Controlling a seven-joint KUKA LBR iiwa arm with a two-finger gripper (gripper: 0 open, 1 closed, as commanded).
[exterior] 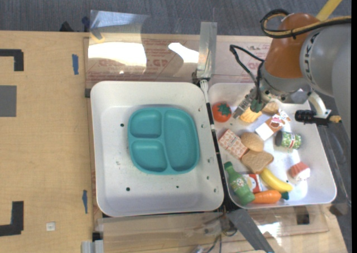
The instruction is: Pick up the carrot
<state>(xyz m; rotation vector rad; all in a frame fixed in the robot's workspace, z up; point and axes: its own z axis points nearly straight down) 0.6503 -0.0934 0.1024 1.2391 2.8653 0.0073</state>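
Camera view: carrot [266, 196] against right bin [325, 164] front edge.

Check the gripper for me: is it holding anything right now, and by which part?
It cannot be told. The gripper is low over the right bin's far corner among the toy food, well away from the carrot at the near edge.

Arm [329, 57] entered from 3 o'clock edge, grey link at upper right, orange band [290, 45] angled toward 7 o'clock. Gripper [250, 103] pointed down toward 7 o'clock, set low. Cables looped around band.
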